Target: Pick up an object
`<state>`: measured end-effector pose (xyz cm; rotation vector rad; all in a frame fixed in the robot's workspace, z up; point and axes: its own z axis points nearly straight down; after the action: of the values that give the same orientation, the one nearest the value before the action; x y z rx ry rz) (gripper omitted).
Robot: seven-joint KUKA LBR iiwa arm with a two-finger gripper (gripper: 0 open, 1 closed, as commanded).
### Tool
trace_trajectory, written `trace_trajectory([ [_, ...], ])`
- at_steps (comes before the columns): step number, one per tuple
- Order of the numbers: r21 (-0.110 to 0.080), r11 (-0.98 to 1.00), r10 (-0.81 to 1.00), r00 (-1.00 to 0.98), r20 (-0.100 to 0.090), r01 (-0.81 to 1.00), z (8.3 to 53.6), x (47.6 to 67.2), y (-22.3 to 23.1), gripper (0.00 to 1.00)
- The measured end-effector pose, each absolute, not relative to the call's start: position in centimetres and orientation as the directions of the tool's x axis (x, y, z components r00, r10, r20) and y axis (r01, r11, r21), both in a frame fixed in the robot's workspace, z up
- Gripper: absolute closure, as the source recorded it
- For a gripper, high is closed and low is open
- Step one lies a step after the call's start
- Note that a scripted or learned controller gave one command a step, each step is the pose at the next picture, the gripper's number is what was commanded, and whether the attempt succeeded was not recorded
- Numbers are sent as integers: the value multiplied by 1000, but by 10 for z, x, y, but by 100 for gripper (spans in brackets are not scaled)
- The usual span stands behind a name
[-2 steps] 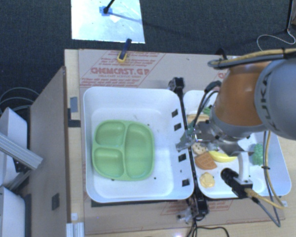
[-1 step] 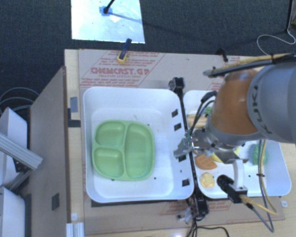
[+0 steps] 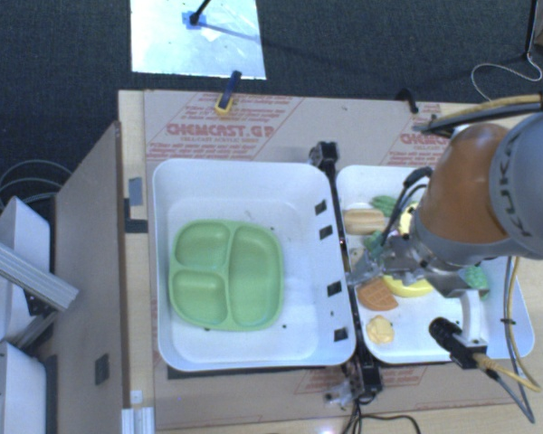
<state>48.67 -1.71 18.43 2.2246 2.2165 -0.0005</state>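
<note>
White plastic left bin (image 3: 253, 177) is sitting at frame centre, holding a green divided tray (image 3: 226, 274) that is lying flat toward its lower left; the tray's three compartments are bare. Right bin (image 3: 362, 181), just beside it across a black divider, is holding the small items: a tan bun-like piece (image 3: 363, 220) near its upper left, a green item (image 3: 385, 204) just above that, a yellow piece (image 3: 407, 287) mid-bin, an orange chip-like piece (image 3: 377, 297) touching the yellow one's lower left edge, and a pale round biscuit-like piece (image 3: 380, 330) at the lower left. A teal scrap (image 3: 476, 278) is peeking out at the bin's right. Grey arm with orange band (image 3: 466, 183) is reaching in from the right, covering much of this bin. Gripper (image 3: 373, 262) is hanging low over the orange and yellow pieces; its state cannot be told from this angle.
</note>
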Motion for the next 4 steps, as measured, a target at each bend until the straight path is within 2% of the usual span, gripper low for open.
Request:
trace_trajectory([
  [1,1,11,1000,-11,3,1000,184,486,56,0],
  [2,1,-6,1000,6,-3,1000,185,487,-22,0],
  [3,1,12,1000,-12,4,1000,184,486,69,0],
  [4,10,-4,1000,4,-6,1000,185,594,-26,0],
])
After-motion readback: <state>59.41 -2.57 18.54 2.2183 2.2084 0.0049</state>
